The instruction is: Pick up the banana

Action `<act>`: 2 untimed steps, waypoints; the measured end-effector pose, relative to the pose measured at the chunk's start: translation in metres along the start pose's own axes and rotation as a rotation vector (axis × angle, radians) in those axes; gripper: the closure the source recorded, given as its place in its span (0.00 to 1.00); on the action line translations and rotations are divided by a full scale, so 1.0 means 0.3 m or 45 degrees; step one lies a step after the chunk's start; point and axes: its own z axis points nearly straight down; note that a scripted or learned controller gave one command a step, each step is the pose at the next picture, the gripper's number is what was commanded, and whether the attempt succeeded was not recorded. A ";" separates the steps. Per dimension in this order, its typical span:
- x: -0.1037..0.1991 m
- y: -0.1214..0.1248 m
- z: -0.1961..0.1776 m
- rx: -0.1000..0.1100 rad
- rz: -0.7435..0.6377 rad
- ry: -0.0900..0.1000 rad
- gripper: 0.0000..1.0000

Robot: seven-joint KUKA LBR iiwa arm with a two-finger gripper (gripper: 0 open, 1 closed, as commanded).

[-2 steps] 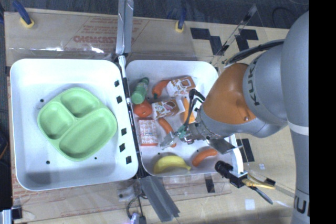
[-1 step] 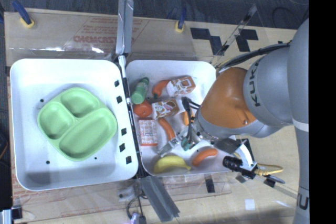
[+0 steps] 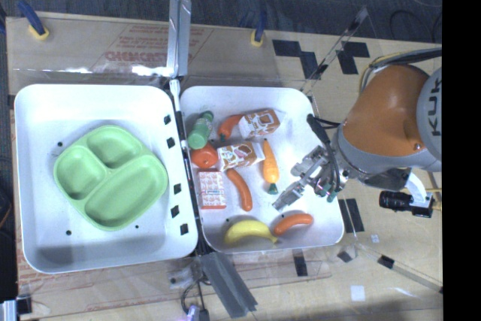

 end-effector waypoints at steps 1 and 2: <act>0.151 0.155 0.295 0.003 -0.063 0.007 0.00; 0.149 0.154 0.274 0.005 -0.067 0.013 1.00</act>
